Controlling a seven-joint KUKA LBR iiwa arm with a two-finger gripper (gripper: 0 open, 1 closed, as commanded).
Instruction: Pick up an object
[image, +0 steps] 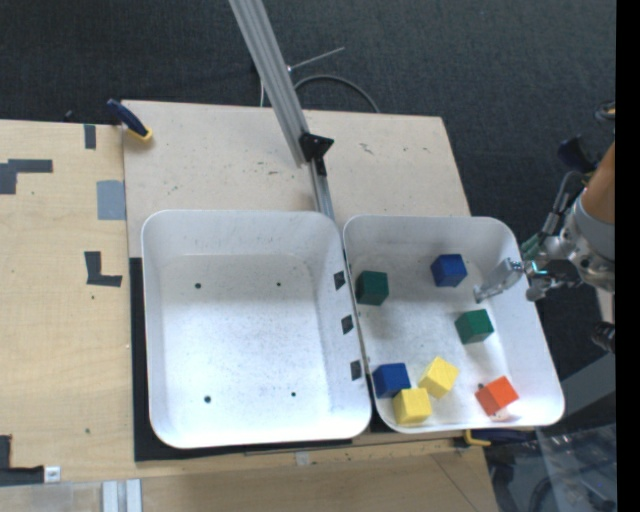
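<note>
White plastic, two shallow bins side by side: the left bin (240, 330) holds no blocks, and the right bin (520, 300) holds all seven. Going left to right: a dark green cube (372, 287) at about ten o'clock in that bin, a blue cube (391, 379) and a yellow cube (412, 406) down at seven, a second yellow cube (439, 377) just beside them, another blue cube (449, 270) near twelve, a green cube (474, 326) at centre-right, and an orange cube (496, 396) at five. So two blue, two yellow, two green, one orange.

Nothing looks lifted yet, I'd say. The gripper (500, 282) hovers at three o'clock over the rim; whether its claw is spread or pressed together I cannot tell.
</note>
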